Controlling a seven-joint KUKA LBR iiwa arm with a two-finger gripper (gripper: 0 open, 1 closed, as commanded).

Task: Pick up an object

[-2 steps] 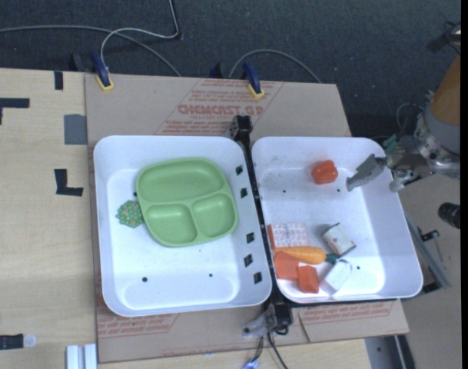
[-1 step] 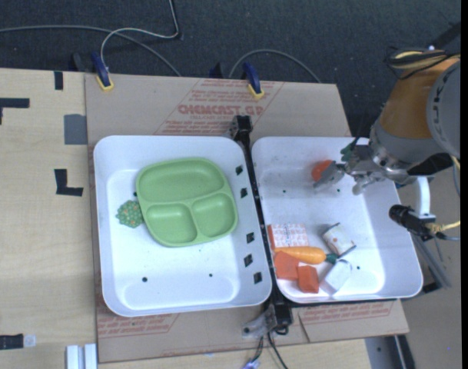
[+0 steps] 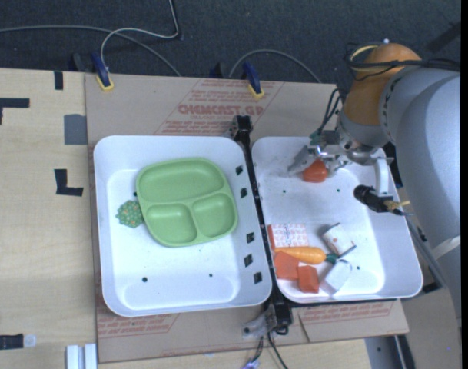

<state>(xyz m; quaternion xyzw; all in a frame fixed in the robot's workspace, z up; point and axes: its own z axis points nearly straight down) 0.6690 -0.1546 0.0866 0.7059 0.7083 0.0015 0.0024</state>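
While reaching into right bin (image 3: 387, 275), my end effector (image 3: 320, 160) sat over red object (image 3: 316, 172); grip state unclear, cannot tell if held.

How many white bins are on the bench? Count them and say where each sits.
2. The left bin holds a green divided plate; the right bin, touching it, holds small toys under the arm. None seems hidden.

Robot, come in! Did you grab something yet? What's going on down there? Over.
Gripper low in right bin, at the small red object. Hold unconfirmed. Carrot and blocks sit nearer the front, out of the way. Over.
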